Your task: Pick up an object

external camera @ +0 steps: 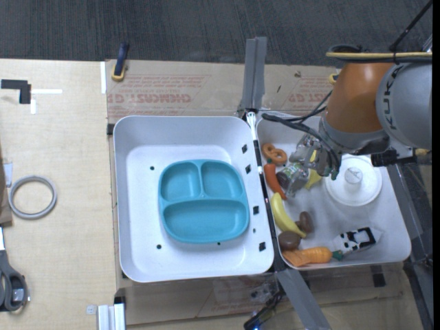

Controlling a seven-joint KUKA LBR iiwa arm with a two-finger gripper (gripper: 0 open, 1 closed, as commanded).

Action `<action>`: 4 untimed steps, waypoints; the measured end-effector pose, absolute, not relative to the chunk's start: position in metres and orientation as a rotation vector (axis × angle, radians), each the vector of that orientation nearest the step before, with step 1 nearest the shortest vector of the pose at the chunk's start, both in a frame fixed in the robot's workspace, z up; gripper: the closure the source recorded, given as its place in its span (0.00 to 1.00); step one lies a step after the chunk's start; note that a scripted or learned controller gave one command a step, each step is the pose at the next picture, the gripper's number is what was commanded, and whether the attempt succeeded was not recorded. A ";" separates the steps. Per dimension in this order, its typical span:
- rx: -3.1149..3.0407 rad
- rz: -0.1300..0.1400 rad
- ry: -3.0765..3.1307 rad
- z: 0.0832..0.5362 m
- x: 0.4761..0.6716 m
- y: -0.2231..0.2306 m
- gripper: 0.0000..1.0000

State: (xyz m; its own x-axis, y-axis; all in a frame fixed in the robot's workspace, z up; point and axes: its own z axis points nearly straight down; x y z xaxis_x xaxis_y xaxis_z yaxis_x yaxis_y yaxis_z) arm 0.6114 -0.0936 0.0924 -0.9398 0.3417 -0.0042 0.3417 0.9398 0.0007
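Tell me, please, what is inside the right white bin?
Inside the right white bin lie a banana, a carrot, a pretzel, a white lid and a black-and-white cow. The gripper covers whatever lies beneath it.

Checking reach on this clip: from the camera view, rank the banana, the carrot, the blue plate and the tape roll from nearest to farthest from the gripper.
From the gripper:
1. Banana, just below it, same bin.
2. Carrot, that bin's near edge.
3. Blue plate, other bin.
4. Tape roll, far left on the bench.
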 end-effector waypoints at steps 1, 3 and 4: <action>0.541 -0.003 3.086 0.102 0.612 -0.094 1.00; 0.661 -0.002 3.068 0.255 0.630 -0.091 0.00; 0.809 -0.002 3.034 0.144 0.623 -0.122 0.00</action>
State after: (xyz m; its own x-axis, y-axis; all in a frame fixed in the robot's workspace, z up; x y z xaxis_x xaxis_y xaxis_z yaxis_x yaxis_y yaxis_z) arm 0.6228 -0.1215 0.1435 -0.8673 0.4978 -0.0019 0.4978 0.8673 -0.0006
